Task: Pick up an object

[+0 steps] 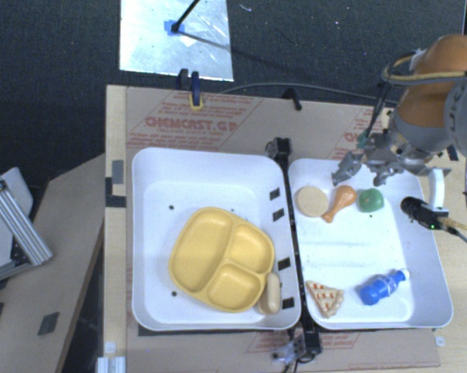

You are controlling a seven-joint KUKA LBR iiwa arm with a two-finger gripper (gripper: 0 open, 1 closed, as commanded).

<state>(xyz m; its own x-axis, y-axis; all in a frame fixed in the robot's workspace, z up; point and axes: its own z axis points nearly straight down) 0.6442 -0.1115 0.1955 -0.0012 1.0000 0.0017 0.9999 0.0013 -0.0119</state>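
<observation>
- Fingers (365, 171) stand spread apart with nothing between them; you see them above the far end of the right bin (429, 306).
- Drumstick (339, 202) lies just below the fingers, the round tan cookie (311, 201) touching its left side.
- Green ball (370, 200) sits just below the right finger.
- Nearer you than the fingers lie the blue bottle (382, 286) and pizza slice (324, 297).
- Yellow tray (219, 258) fills the left bin (162, 217), well left of the fingers.

Arm (446, 83) cut off at right edge; bread roll (272, 292) partly behind yellow tray (219, 258).
</observation>
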